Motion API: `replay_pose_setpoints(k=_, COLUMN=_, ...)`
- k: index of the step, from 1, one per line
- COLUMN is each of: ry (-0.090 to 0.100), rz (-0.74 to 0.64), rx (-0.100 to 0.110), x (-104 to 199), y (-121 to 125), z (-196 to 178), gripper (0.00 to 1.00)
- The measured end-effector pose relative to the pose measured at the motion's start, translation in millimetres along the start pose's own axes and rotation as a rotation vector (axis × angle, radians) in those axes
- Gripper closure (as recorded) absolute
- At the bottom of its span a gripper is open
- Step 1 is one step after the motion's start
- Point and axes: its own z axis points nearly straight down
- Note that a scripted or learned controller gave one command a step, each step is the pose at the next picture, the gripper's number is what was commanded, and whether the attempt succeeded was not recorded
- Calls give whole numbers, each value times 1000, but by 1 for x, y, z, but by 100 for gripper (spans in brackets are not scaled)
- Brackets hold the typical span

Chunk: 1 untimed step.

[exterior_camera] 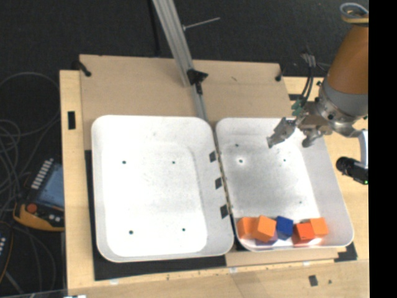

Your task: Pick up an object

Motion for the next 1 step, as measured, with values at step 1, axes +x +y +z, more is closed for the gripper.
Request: replay_pose_setpoints(k=1, ry=-1, rz=0, rx=8, x=-33, y=22, z=143, gripper=0)
